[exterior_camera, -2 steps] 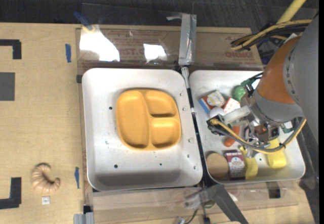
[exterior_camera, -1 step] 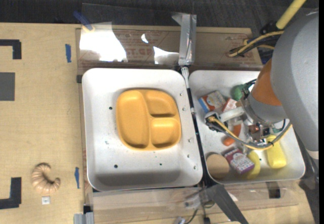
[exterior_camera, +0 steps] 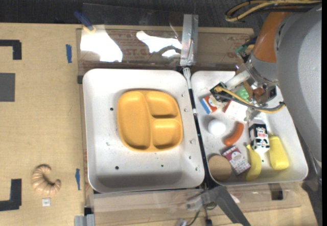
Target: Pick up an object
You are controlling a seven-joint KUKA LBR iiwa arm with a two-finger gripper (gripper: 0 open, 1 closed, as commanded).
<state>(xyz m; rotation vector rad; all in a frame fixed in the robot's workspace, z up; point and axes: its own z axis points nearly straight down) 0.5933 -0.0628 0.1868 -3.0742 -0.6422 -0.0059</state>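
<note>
Two white bins sit on the table: the left bin carries a yellow divided tray, the right bin the graspable clutter, including a white ball and sausage. The gripper hangs above them; its opening cannot be told.

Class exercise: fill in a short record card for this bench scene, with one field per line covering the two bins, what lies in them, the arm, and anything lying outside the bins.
left bin: holds a yellow divided tray
right bin: crowded with small items, among them a white ball, an orange sausage-shaped toy and a yellow block
arm: reaches in from the right, gripper over the right bin's far end
gripper fingers: cannot tell
outside the bins: a tan curled toy on the bench at lower left
</note>
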